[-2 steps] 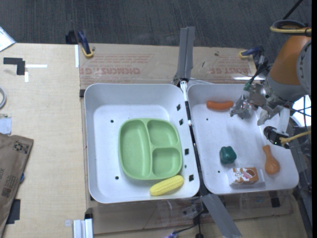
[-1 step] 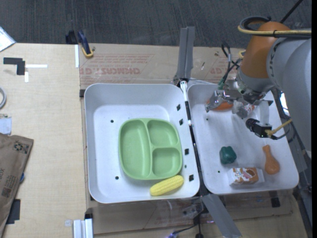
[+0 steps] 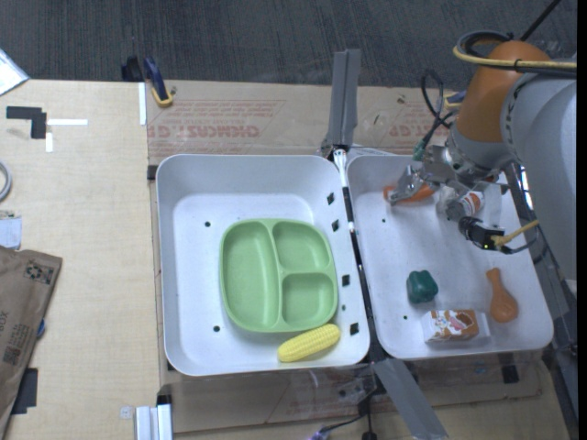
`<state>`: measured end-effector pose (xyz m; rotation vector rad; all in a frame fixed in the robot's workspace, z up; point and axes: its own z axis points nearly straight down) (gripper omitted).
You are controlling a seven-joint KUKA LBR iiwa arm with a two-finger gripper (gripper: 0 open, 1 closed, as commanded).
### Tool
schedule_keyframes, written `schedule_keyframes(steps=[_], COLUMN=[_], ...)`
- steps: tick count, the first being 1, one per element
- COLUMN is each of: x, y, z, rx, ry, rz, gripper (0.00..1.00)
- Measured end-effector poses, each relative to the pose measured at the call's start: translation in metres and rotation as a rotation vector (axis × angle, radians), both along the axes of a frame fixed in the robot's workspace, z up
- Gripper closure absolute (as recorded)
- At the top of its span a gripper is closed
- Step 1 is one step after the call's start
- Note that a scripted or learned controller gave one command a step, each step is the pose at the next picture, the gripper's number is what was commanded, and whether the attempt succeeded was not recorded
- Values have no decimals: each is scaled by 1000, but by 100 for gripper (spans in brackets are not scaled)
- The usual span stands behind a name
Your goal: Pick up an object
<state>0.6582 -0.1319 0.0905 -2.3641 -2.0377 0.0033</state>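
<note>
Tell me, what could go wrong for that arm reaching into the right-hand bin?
The gripper sits by the bin's back wall, close to an orange object, so it might bump the wall or push the object away. The green lump, chicken leg and small packet lie far off at the front, so it may come up with nothing.

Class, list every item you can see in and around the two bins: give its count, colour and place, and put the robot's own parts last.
Left bin: one, white, left of the divider.
Divided plate: one, light green, centre of the left bin.
Corn cob: one, yellow, left bin's near edge, beside the plate.
Right bin: one, white.
Round object: one, dark green, middle of the right bin.
Packet: one, white and orange, near edge of the right bin.
Chicken-leg toy: one, orange, right bin's right side.
Arm: one, grey with orange band, from the right.
Tool: one, over the right bin's far end.
</note>
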Motion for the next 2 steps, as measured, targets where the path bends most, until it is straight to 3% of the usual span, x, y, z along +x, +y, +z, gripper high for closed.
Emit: schedule_keyframes(steps=[1, 2], x=[1, 1], y=[-3, 1], z=[8, 8], rx=[-9, -4], ry=[-5, -7], rz=[1, 4], gripper=[100, 0])
